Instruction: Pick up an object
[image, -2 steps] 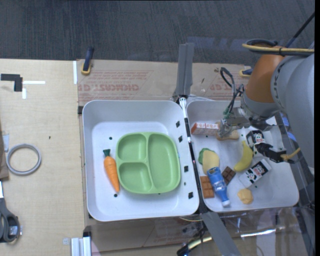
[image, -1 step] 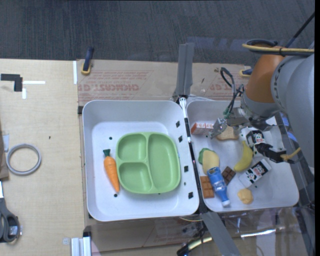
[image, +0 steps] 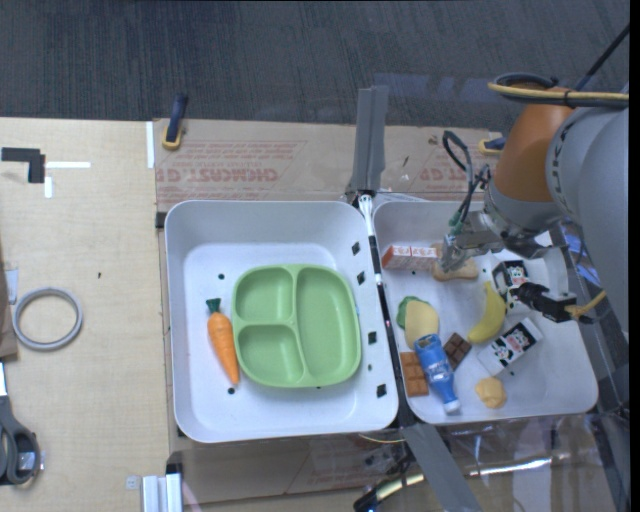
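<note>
Gripper: the two-finger gripper (image: 461, 252) on the grey arm with the orange band (image: 530, 150) is lowered into the far part of the right shallow white bin (image: 560, 395); whether its jaws are spread or pressed together cannot be told from this slant.
Under the gripper: a small tan block-like piece (image: 456, 270) lies right at the fingertips, perhaps touching them, though the view is too poor to say it sits between them.
Left of the gripper: one small white and red carton (image: 411, 257), lying flat, just beside it.
Nearer the camera than the gripper, to its right: one yellow banana (image: 489, 315), close by; one black and white patterned box (image: 513, 343) beyond the banana; one black and white small item (image: 511, 273) beside the wrist.
Nearer the camera, to its left: one yellow-green rounded fruit-like toy (image: 418, 318); one blue plastic bottle with a white cap (image: 437, 371); one orange-brown waffle-like bar (image: 412, 372); one small dark brown chocolate-like square (image: 457, 348); one pale yellow lump (image: 490, 392).
Well apart, far left of the gripper: the left shallow white bin (image: 190, 240) holds one green three-compartment plastic plate (image: 297, 325) and one orange toy carrot with a green top (image: 223, 343), which lies just beside the plate's left edge.
Bins: two, side by side.
</note>
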